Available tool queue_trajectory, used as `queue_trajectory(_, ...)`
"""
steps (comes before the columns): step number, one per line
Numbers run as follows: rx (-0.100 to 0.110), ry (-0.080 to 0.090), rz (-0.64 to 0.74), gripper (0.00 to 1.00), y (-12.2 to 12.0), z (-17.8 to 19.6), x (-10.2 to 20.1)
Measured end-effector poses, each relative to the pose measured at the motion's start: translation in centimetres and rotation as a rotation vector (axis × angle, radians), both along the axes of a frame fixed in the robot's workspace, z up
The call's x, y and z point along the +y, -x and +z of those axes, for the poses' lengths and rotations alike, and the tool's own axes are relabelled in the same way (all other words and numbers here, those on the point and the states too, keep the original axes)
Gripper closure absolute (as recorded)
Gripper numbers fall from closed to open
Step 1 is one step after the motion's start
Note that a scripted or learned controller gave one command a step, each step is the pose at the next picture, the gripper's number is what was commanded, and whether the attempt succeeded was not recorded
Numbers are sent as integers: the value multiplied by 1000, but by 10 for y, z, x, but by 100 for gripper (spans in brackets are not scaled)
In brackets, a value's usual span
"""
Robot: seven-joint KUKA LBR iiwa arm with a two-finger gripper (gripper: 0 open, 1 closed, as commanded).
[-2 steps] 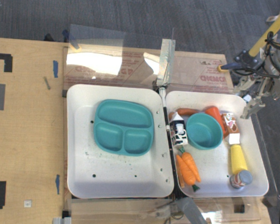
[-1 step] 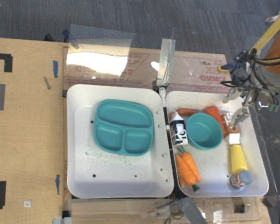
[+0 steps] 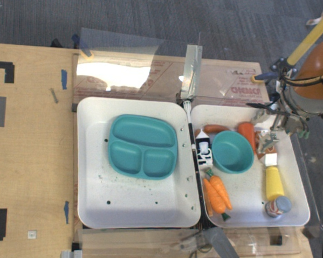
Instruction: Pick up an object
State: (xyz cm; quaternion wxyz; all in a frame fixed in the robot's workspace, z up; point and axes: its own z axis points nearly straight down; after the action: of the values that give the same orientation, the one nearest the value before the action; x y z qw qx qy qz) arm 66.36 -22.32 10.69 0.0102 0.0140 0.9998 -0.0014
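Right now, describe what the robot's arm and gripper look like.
The arm is grey metal with a rounded orange band above the wrist. Black cables loop around it, with a yellow strip running up beside. The gripper is small, of pale metal parts.

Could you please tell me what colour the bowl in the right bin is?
Teal, seen in the camera view: bowl.

Even, bright overhead light. Strong glare whitens the clear sheet (image 3: 115, 69) at eleven o'clock. Focus is slightly soft; shadows faint.
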Motion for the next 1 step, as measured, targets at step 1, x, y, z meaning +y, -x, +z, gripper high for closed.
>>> queue_trajectory(1,1,1,-52,0,35,-14,-1)
